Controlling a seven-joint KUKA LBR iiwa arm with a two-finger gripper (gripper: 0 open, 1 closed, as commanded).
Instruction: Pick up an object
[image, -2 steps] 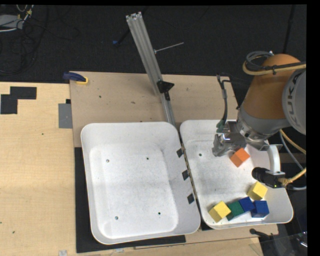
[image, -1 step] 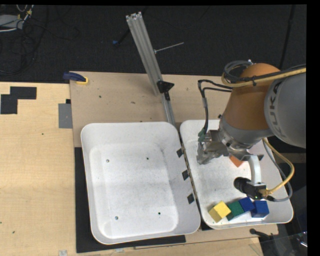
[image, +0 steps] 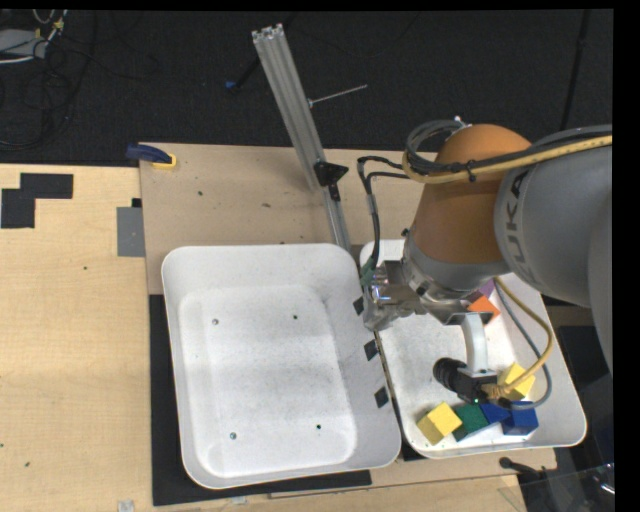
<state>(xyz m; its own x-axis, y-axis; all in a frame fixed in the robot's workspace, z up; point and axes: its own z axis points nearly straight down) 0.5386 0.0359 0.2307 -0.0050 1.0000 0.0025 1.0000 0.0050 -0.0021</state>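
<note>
Toy blocks (image: 478, 418) are lying in the near corner of the white bin (image: 415, 385) that the arm is reaching over.
A yellow block (image: 438, 424), a green block (image: 469, 415) and a blue block (image: 510, 419) are sitting huddled together against that bin's near wall. The grey arm (image: 560, 220) is leaning across above them, with its pincer (image: 383, 297) hanging by the rim next to the other bin (image: 265, 370). Whether the pincer is open or closed, I cannot tell. Both bins are sitting on the wooden surface (image: 230, 200).
</note>
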